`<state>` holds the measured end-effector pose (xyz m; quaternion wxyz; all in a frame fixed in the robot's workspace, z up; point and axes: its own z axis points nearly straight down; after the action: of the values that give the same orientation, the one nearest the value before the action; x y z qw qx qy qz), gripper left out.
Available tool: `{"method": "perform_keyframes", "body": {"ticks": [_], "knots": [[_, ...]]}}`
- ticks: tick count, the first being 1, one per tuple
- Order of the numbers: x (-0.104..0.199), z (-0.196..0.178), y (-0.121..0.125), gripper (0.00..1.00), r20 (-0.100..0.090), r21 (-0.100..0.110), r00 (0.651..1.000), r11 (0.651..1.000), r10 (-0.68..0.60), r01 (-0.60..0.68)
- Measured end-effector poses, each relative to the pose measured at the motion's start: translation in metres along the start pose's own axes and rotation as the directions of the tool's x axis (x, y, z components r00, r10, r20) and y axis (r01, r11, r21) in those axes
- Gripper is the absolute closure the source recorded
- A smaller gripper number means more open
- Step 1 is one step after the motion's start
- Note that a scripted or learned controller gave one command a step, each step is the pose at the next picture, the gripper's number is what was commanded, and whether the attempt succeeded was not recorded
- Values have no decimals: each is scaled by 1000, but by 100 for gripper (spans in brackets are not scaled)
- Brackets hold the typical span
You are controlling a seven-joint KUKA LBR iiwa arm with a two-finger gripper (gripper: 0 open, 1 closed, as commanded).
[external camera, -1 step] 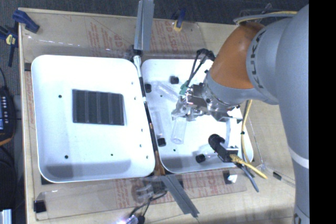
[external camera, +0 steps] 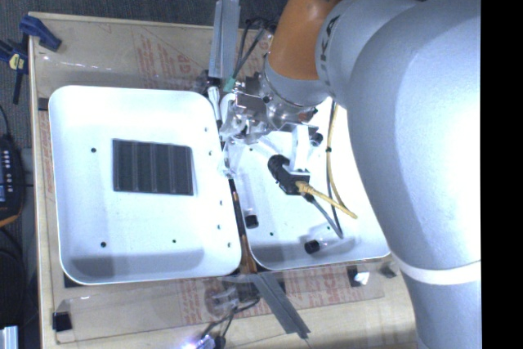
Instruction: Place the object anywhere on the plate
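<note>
Arm covers most of the right bin, pincer grip state unclear, beside left bin

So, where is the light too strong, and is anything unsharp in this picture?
Camera view: the left bin is overexposed, its rim washed out; a soft shadow lies along its near wall; the arm, close to the lens, looks slightly soft.

The tabletop is of pale wood with red print. Two shallow white bins lie on it side by side: the left bin and the right bin, touching
</note>
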<state>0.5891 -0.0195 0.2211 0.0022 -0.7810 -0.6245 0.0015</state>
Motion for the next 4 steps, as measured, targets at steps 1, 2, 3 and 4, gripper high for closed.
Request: {"method": "perform_keyframes", "body": {"ticks": [1, 2, 3, 4], "knots": [[98, -19, -87, 100, 0, 1, 999, 999, -48, 48], [160, 79, -44, 100, 3, 1, 991, 991, 135, -135], [154, 10, -5, 100, 0, -1, 845, 845, 534, -534], [154, 31, 28, 100, 1, 0, 851, 851, 526, -526]]}}
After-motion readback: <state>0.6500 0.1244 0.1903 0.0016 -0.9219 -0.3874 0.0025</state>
